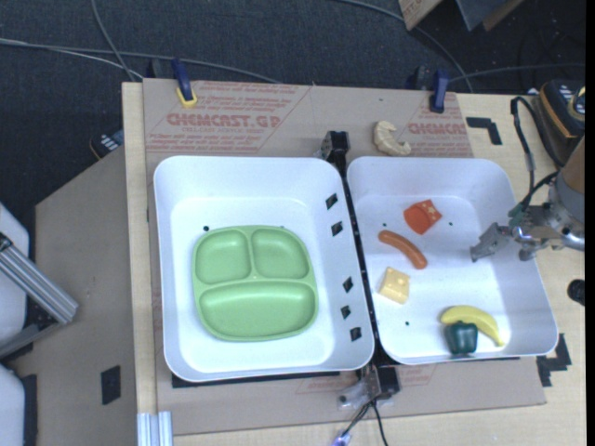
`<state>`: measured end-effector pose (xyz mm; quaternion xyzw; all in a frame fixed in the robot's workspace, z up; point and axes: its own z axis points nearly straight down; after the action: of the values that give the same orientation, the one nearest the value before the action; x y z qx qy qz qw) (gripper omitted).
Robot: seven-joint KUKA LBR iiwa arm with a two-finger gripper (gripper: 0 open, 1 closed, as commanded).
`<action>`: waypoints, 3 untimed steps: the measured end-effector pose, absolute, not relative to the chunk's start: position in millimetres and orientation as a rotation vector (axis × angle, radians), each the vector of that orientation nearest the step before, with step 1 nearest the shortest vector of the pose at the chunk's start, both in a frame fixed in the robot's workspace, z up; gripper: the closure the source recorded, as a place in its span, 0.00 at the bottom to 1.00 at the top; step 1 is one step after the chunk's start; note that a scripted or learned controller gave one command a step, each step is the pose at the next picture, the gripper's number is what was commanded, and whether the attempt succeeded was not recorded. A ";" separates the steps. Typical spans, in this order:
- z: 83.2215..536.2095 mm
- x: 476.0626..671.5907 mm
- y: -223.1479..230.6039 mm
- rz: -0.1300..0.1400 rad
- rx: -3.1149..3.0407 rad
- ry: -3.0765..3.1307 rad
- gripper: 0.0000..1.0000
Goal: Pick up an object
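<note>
The right bin (pixel 521 277) holds a red block (pixel 423 216), a sausage (pixel 403 249), a yellow cheese wedge (pixel 396 285), a banana (pixel 476 321) and a green pepper (pixel 462 339) that touches the banana. My gripper (pixel 508 247) hangs over the right side of this bin, to the right of the sausage and above the banana. Its fingers are spread open with nothing between them. The nearer finger (pixel 487 244) points left toward the middle of the bin.
The left bin (pixel 177 249) holds a green divided plate (pixel 254 282). A beige toy piece (pixel 391 137) lies on the cardboard behind the right bin. Blue clamps (pixel 185 84) hold the board's back edge. Cables run along the right side.
</note>
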<state>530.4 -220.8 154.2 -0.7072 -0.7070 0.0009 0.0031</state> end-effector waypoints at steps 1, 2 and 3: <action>112.0 530.3 -219.8 0.002 -2.217 -2.218 0.00; 125.7 531.6 -220.4 -0.002 -2.220 -2.222 1.00; 180.0 536.9 -210.7 -0.004 -2.223 -2.227 1.00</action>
<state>536.9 -210.7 180.0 -0.7063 -0.7079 -0.0012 -0.0025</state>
